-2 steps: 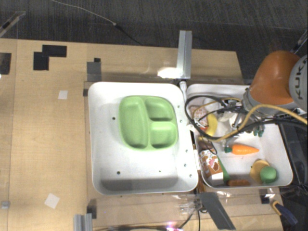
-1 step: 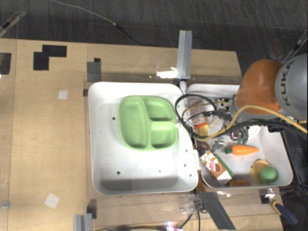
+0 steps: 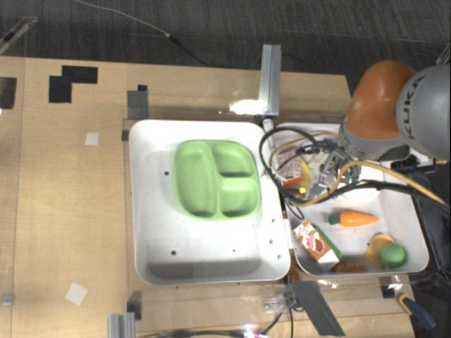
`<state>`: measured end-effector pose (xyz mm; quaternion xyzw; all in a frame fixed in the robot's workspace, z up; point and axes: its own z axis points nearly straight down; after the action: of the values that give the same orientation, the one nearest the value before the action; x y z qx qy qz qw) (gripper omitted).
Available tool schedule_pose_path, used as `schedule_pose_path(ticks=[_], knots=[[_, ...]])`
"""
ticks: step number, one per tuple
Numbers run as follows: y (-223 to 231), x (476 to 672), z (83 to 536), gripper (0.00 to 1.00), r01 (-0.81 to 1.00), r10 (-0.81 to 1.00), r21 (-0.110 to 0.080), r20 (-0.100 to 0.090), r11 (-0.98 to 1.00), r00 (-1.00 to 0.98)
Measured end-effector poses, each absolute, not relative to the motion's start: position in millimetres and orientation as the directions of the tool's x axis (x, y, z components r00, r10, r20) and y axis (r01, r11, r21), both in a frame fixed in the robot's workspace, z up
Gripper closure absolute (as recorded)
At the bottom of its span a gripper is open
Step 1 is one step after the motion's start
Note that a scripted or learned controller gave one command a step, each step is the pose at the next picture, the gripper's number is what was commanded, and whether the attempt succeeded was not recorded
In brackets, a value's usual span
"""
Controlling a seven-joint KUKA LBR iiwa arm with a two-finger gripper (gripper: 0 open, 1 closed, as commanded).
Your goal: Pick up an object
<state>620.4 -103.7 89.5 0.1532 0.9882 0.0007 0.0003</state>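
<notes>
I see a green divided plate (image 3: 215, 179) lying in the left white bin (image 3: 151, 210), toward its far side. The desk (image 3: 63, 203) under both bins is light wood, with black square marks (image 3: 70, 82) near its far left corner and small pale tags (image 3: 76, 293) on its left part. A metal post (image 3: 270, 79) stands at the far edge between the bins.

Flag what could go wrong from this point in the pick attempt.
The gripper is low at the far end of the right bin, amid looping cables that may snag on it. The carrot and small carton lie apart from it, so closing here might catch nothing. The green tray sits alone in the left bin.
</notes>
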Motion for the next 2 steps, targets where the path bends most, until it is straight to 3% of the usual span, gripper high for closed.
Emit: schedule_pose_path(ticks=[1, 2], knots=[[-103.5, 579.5, 90.5, 0.00, 0.366, 0.366, 0.005, -0.015, 0.931, -0.931], [-103.6, 585.3, 105.9, 1.00, 0.361, 0.361, 0.008, -0.036, 0.933, -0.932]])
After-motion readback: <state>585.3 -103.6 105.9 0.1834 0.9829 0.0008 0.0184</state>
